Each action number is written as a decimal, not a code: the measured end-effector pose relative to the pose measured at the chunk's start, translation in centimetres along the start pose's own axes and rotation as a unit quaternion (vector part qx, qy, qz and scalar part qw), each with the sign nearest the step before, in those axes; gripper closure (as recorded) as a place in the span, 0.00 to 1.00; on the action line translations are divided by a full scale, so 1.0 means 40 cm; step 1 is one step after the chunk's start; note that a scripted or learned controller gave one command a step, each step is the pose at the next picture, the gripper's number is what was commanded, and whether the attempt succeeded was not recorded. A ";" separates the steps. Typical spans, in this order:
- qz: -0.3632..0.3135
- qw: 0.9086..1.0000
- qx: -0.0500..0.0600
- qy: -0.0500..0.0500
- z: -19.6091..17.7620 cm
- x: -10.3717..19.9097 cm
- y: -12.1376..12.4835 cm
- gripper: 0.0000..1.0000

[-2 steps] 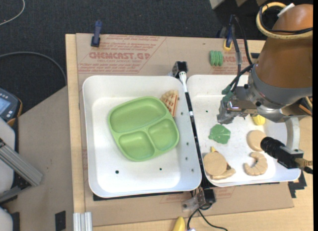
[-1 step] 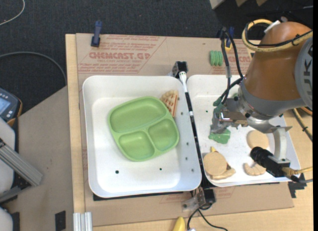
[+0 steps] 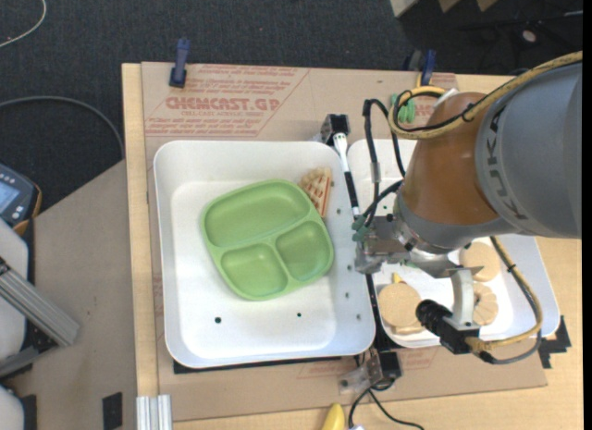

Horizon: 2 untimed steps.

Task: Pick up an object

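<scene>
The gripper (image 3: 421,276) hangs low in the right bin (image 3: 546,303), its jaws hidden under the wrist, so I cannot tell their state. Round tan discs (image 3: 400,306) lie just beside it. In the left bin (image 3: 176,234), a green divided plate (image 3: 266,239) touches a waffle piece (image 3: 317,188).

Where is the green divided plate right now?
The green divided plate lies in the left bin, near its middle, with a waffle piece at its upper-right edge.

Smooth matt plastic on the green divided plate (image 3: 268,240), glossy white plastic bin (image 3: 176,262) under it (tabletop (image 3: 231,104) looks like printed cardboard).
</scene>
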State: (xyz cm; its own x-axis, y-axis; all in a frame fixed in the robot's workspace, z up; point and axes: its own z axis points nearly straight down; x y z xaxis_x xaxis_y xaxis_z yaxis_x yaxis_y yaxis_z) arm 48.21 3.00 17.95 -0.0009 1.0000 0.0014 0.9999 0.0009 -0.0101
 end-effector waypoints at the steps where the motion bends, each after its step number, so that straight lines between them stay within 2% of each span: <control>1: 0.000 1.000 -0.012 -0.001 -0.372 -0.054 -0.009 1.00; 2: 0.000 1.000 -0.003 0.000 -0.282 0.008 0.039 1.00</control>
State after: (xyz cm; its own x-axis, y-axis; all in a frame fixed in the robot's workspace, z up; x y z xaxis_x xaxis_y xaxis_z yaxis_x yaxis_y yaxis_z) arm 49.90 3.32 29.22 -0.0013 1.0000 0.0009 1.0000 0.0013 -0.0032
